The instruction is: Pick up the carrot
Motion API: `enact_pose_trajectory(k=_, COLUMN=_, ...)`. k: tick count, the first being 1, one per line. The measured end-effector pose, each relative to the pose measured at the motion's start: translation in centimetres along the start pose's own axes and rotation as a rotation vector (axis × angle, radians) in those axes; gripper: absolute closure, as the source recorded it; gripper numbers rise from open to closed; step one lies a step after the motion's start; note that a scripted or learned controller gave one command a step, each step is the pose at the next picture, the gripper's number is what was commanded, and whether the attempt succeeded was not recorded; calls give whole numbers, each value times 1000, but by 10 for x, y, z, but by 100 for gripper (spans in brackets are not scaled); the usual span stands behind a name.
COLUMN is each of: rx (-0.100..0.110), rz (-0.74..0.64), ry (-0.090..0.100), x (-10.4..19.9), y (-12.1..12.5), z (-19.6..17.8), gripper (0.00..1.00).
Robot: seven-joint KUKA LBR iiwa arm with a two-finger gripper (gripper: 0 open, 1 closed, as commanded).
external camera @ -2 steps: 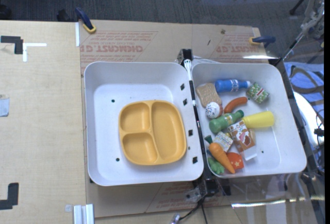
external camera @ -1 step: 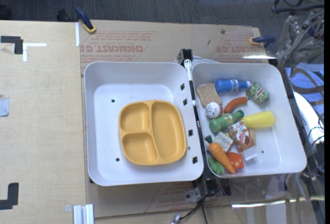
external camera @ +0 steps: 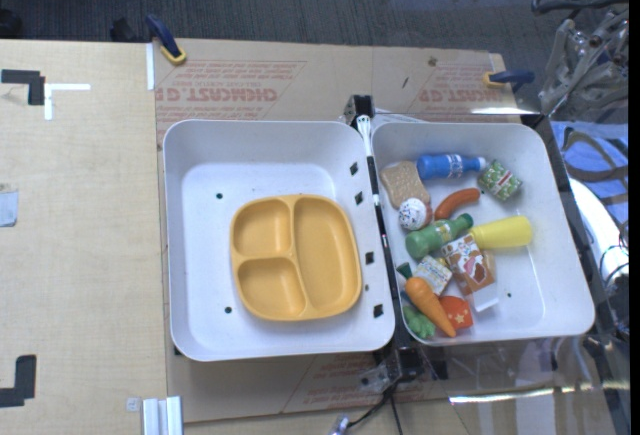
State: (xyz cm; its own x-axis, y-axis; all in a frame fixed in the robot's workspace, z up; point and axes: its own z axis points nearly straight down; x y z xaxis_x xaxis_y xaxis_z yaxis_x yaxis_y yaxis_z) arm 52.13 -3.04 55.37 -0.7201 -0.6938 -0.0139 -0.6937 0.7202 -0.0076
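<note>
Orange carrot [external camera: 432, 304] is lying at the right bin's [external camera: 556, 313] front-left, touching a green vegetable [external camera: 418, 323] and red piece [external camera: 458, 311]; crowding is risking a wrong grab. Gripper state: cannot tell.

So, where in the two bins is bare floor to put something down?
Right bin: bare strip along its right wall, beside the yellow bottle. Left bin: margin around the yellow tray. Crowded around the carrot.

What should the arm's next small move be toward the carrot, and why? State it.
Probably bring the gripper in over the right white bin and above the orange tapered toy carrot. It lies near the bin's front left corner, wedged among a green item and a red item, untouched.
</note>
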Motion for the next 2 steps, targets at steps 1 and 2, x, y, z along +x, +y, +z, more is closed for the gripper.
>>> enact_pose_trajectory(k=1, rx=4, rz=3, ry=-7, x=-2, y=-2, z=-10, gripper=100)
enact_pose_trajectory(k=2, rx=9, rz=5, ry=-15, x=-4, y=-4, z=-20, gripper=100)
